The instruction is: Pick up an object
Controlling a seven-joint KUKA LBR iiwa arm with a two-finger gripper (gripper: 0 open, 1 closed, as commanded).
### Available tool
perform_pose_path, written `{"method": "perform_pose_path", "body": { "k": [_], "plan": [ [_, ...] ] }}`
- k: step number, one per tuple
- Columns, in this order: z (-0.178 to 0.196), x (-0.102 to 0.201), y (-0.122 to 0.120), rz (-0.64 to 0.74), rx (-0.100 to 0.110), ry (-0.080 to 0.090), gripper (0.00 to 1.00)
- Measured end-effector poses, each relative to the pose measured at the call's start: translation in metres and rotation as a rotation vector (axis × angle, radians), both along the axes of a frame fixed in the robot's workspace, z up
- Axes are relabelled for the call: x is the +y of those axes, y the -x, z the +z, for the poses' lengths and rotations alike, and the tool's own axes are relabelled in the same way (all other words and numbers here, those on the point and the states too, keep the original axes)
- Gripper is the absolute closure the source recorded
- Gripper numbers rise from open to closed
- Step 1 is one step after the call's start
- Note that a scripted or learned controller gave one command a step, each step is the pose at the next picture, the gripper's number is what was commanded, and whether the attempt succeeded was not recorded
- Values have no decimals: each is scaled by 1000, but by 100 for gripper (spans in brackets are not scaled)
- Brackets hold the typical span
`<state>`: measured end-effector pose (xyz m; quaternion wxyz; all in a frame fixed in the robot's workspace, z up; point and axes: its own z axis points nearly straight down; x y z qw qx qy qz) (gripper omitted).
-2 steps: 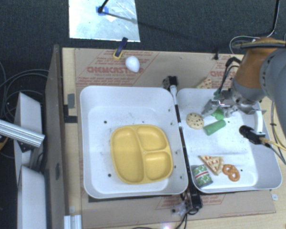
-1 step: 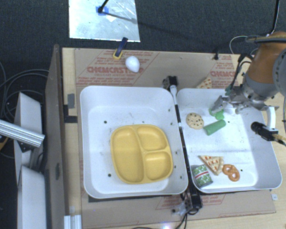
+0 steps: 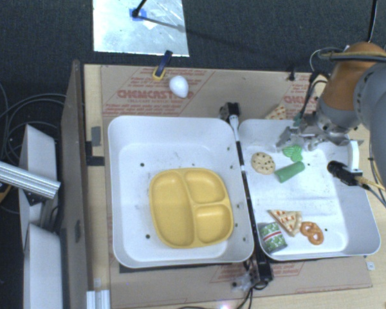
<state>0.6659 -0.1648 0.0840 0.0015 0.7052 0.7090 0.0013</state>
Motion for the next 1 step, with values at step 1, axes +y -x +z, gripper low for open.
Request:
{"method": "perform_pose_path", "body": {
  "k": [1],
  "plan": [
    [1,-26,11,-6,1,1,0]
  ]
}}
